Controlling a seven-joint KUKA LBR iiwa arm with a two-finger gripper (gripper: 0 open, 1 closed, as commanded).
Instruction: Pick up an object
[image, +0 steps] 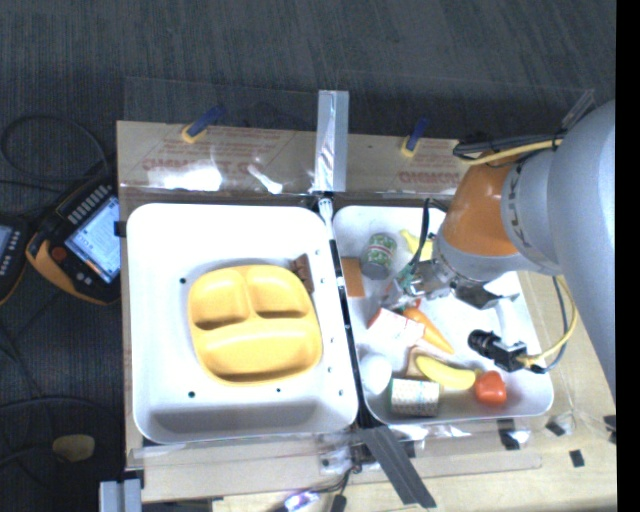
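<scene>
So the grey arm with the orange band reaches in from the right over the right white bin, and its gripper is low among the clutter. Can't tell how far open it is or whether it's got anything. Just beside it: a green-topped round can, an orange carrot-shaped toy, and a yellow banana-like piece. A small red block sits near the front corner. The left white bin holds a yellow divided tray.
</scene>
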